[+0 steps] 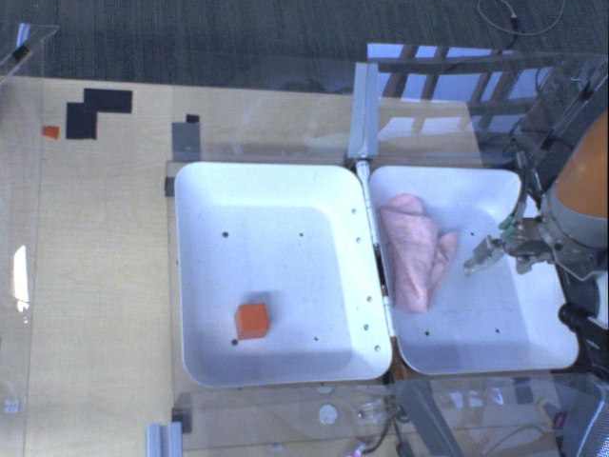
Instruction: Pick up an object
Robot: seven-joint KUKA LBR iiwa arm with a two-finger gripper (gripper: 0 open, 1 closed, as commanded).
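The pink cloth (415, 251), the larger of the two candidates, lies bunched lengthwise in the right bin (533, 346), close to the wall that bin shares with its neighbour; I read it as the likelier target because my gripper (485, 252) sits just to its right, over the same bin's floor. From largest down: the pale wood tabletop (95, 284) carries both bins, shallow white trays with rounded corners and smooth, hard-looking floors dotted with small dark marks. The left bin (205, 193) holds one orange block (252, 321), small, square-edged and matte, near its front-left. The grey arm with its orange band (582, 174) reaches in from the right. The cloth looks soft and limp, folded into a long lump with a narrower flap toward the gripper. I cannot tell how the gripper is set at this angle, and nothing is visibly caught in it, so I judge this as the approach step, with no grasp made. The next move, as I see it, calls for shifting left until centred over the thick part of the cloth, then coming down far enough to gather a fold, since thin fabric may slip out of a shallow pinch.
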